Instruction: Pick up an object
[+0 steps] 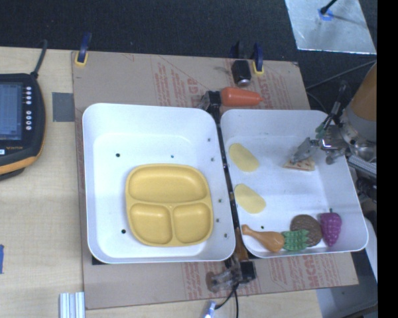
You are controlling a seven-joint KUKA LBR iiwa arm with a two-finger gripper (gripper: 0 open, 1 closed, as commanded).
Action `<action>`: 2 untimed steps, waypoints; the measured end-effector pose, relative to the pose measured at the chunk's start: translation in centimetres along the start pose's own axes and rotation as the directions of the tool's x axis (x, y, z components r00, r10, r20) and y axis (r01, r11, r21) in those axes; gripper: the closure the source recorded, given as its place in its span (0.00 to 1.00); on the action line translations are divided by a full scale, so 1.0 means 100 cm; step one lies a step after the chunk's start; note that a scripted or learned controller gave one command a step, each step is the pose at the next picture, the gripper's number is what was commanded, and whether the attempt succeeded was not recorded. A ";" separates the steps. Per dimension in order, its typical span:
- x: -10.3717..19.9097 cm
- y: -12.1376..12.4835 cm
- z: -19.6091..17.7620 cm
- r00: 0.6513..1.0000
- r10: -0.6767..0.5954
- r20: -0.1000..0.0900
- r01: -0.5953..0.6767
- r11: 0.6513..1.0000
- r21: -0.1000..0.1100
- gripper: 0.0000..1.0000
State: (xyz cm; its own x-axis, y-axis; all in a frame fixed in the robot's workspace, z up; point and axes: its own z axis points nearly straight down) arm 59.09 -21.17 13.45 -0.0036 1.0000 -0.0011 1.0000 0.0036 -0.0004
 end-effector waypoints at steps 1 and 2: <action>0.033 0.065 0.043 1.000 -0.001 -0.001 0.001 1.000 0.003 0.00; 0.019 0.011 0.043 1.000 -0.001 0.000 0.001 1.000 0.004 0.00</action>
